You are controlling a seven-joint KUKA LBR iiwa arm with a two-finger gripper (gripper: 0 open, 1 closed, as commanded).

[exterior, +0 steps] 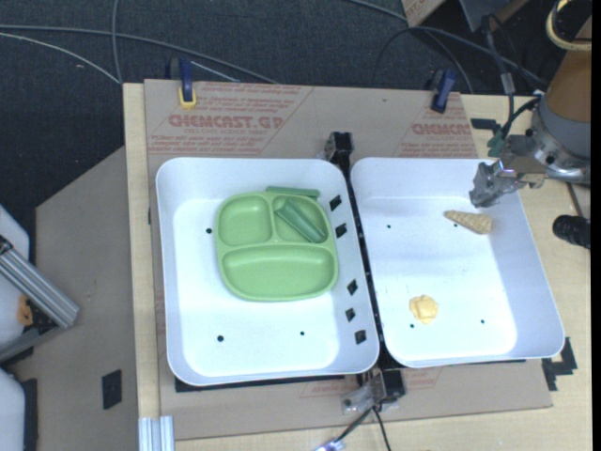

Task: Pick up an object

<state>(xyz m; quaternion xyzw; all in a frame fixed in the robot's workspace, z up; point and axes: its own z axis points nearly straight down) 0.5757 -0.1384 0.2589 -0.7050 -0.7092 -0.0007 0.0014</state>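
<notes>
1. The gripper [485, 188] hangs over the right bin [526, 280], near its far right corner; whether it is parted or closed cannot be told.
2. A tan cone-shaped piece [469, 221] lies in that bin just beside the gripper, with nothing clamped on it.
3. A small yellow object [423, 308] sits nearer the bin's front.
4. A green divided plate [275, 248] rests in the left bin [188, 318].

The brown board [282, 111] under the bins carries red print, seemingly "CHEMCAST GP", printed twice.
</notes>
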